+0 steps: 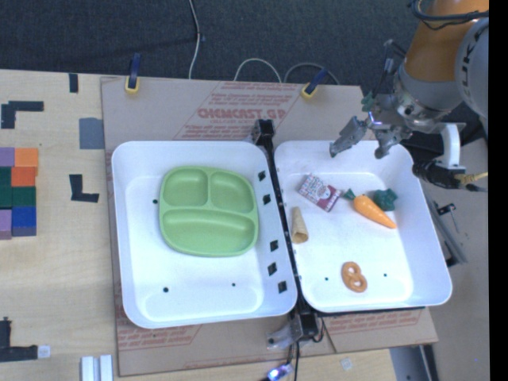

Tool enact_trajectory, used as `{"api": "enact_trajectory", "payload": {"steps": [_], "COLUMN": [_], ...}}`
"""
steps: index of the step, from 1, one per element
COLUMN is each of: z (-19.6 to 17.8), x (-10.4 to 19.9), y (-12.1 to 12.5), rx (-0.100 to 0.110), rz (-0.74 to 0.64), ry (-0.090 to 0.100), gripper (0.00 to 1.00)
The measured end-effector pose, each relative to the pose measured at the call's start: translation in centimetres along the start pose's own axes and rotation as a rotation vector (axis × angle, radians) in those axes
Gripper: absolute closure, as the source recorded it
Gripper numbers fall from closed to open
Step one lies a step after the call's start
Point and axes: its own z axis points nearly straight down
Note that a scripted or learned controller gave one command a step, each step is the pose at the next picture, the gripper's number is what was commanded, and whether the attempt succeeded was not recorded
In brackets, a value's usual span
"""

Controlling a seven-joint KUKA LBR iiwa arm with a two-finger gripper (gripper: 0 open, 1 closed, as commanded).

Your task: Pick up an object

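The right bin (421, 276) holds a red-and-white packet (318, 192), a toy carrot (374, 209) with a green top, a tan ice-cream cone (298, 225) and a small pretzel (354, 277). My gripper (366, 143) hangs over the bin's far rim, above and behind the packet and carrot. Its two grey fingers (345, 141) are spread apart, open, with nothing between them.
The left bin (135, 292) holds a green divided plate (209, 211). A black clip strip (274, 213) joins the two bins. Coloured blocks (19, 193) sit on the bench at far left. Cables and clamps lie behind the bins.
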Motion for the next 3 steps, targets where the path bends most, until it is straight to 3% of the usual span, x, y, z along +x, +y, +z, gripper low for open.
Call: {"api": "enact_trajectory", "payload": {"steps": [1,3], "z": [-0.8,12.0], "x": [0.0,0.9], "y": [0.2,0.3], "rx": [-0.013,-0.007], "rz": [-0.003,-0.003], "ry": [-0.002,-0.001], "gripper": [0.0,0.0]}}
